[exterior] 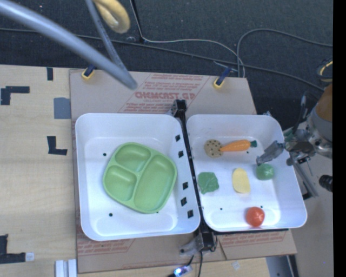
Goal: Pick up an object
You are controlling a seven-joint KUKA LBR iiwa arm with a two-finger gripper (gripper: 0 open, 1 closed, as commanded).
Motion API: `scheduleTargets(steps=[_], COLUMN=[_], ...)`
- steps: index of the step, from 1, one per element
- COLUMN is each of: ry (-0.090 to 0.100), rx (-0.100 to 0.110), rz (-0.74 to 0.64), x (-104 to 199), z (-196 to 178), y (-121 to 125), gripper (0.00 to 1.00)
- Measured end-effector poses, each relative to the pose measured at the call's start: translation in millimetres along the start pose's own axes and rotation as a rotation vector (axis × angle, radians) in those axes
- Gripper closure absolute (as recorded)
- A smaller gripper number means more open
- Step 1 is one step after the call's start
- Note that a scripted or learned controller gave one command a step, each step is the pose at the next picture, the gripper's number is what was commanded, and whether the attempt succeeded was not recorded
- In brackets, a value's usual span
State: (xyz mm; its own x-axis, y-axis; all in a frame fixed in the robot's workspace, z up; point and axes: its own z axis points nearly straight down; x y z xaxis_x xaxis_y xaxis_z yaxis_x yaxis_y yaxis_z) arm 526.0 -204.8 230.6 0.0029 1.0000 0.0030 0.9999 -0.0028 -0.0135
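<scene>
**Robot claw hovering over the right bin beside a green lump**

Seen from above at a slant, a pale wooden bench (32, 178) carries a sheet of brown cardboard (162, 89) printed with red lettering and pinned at its far corners by two yellow clamps (221, 81). Two shallow white bins sit side by side on the cardboard, joined by a row of black clips along their shared edge.

The left bin (89, 216) holds a light green divided tray (140, 177), lying flat and turned slightly askew.

The right bin (286, 213) holds six small things. Near the far wall, a tan cookie (213, 147) touches the tip of an orange carrot (236, 145). In the middle lie a green leafy piece (208, 182) and, just beside it, a yellow oval piece (241, 180). A red ball (255, 216) rests near the front wall. A green lump (265, 172) sits close to the right wall.

The gripper (278, 150) reaches in from the right, over the bin's right side, with one grey finger (268, 153) slanting down to just above the green lump. Nothing can be seen gripped by it, and whether the claw is released or clenched cannot be told.

Beyond the bench lies dark carpet (216, 21), crossed by thin cables (205, 44). A blurred grey pole (65, 32) and a yellowish object (112, 13) cross the upper left corner.
</scene>
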Motion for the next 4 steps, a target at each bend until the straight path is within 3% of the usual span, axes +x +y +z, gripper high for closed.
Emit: scheduleTargets(steps=[1, 4], ry=[-0.003, -0.005], rx=[-0.012, -0.013], rz=[-0.004, -0.004], x=[0.4, 3.8], z=[-6.7, 147.7], y=[2.6, -5.3], gripper=[0.0, 0.0])
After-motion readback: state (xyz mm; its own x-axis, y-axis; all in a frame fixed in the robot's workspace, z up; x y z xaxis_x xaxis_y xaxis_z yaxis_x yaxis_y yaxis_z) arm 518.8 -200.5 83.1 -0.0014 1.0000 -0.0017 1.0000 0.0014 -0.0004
